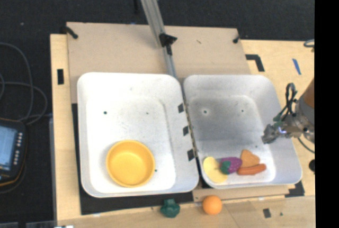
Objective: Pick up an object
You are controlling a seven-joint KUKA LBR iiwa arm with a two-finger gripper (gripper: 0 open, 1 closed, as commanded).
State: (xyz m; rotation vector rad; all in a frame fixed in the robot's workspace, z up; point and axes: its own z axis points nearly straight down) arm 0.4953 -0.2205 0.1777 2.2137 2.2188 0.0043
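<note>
Four small items — a yellow piece (210,167), a purple-green one (230,164), an orange wedge (249,157), a carrot (252,170) — cluster at the right bin's (228,94) near edge; end effector (271,133), opening unclear, hovers near them: approach step, descent over one item judged next.

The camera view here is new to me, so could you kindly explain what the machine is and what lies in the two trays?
This one picture comes from a fixed camera looking down at a slant. The grey arm with its gripper reaches in from the right, over the right white bin. That bin holds small toy foods clustered at its near edge. The left white bin holds a yellow bowl. An orange ball and a green object lie on the bench in front. I cannot see anything held.
</note>
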